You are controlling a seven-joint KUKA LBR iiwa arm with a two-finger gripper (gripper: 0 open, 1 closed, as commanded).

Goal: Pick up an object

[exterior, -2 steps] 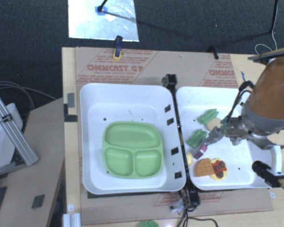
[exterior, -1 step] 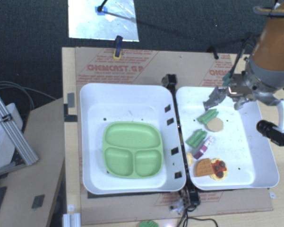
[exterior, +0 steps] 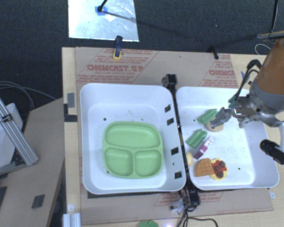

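Dark carpet surrounds the counter [exterior: 146,63], which carries two shallow white bins side by side on a cardboard sheet printed with red lettering.

At nine o'clock sits the left bin [exterior: 92,126], holding one green divided tray [exterior: 132,149] with three compartments.

Across the black divider, the right bin [exterior: 264,174] holds the small things, and several are hard to read. I count two green pieces: one green block [exterior: 208,115] toward twelve o'clock in that bin, and a second green block [exterior: 196,137] below it. Just beside the second lies a small purple-and-white item [exterior: 204,146], too small to name. At six o'clock rests one waffle-like toy [exterior: 204,167], touching a red-and-yellow toy [exterior: 219,169]. A pale scrap at the divider is half hidden.

My hand [exterior: 220,118] reaches in from three o'clock, its tip over a tan object beside the upper green block. Its tip blurs into that object, so I cannot tell how far it is parted or whether it grips anything. My arm is cut off at the edge.
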